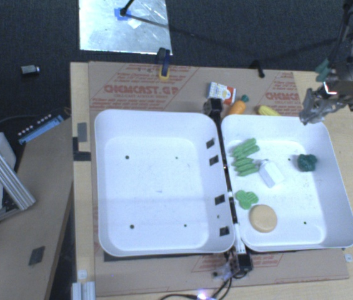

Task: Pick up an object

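Two shallow white bins, smooth plastic with rounded corners, sat side by side on a cardboard sheet (145, 83) printed with red letters. The left bin (157, 180) showed only small dark holes in its floor. The right bin (326, 192) held a cluster of bumpy green bean pods (245, 156) near its left wall, a small white block (270, 174) just beside them, a dark green crumpled lump (307, 162) toward the right, a leafy green piece (246, 199) lower down, and a flat round tan disc (263, 218) touching that piece's lower edge. Beyond the top rim, on the cardboard, lay an orange carrot-shaped toy (237, 107), a yellow oblong piece (267, 111) and a small white and red packet (220, 92). The gripper (313, 112) hung at the upper right of the frame, above the right bin's top right corner, well apart from every object; nothing showed between its fingers, and how wide they stood could not be told. The middle and lower right of the right bin's floor lay bare, leaving room around the dark green lump. A shiny metal sheet (124, 16) lay on the dark floor at the upper left.
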Motion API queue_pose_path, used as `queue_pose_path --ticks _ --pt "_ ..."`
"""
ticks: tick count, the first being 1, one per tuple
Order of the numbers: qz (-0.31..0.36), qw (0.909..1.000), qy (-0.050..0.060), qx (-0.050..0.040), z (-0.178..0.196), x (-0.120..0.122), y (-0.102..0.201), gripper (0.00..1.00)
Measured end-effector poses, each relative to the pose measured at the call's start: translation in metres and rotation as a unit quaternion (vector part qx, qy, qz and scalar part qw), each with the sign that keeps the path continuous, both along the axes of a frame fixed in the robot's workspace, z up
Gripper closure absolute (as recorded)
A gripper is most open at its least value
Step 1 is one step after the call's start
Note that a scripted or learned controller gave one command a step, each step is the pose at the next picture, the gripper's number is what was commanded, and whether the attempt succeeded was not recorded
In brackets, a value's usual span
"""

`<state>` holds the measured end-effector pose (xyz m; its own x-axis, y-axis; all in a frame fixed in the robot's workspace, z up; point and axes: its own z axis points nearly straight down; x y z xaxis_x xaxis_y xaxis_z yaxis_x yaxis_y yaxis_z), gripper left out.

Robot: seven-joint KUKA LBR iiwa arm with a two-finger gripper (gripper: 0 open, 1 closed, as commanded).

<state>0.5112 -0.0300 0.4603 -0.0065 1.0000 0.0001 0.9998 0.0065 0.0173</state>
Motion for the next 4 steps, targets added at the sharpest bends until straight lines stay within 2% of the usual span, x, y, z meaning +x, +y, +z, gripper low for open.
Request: queue_pose_path --ticks 1,2,3,4 --pt "-0.005 1.0000 0.007 -0.0007 -0.028 -0.011 -0.059 1.00" --pt "-0.006 1.0000 0.007 -0.0017 -0.031 -0.014 -0.136 1.00" --pt "0.000 1.0000 0.004 -0.0020 0.012 0.048 -0.124 1.00" --pt "0.000 1.0000 0.004 -0.0019 0.041 0.125 -0.116 1.00"
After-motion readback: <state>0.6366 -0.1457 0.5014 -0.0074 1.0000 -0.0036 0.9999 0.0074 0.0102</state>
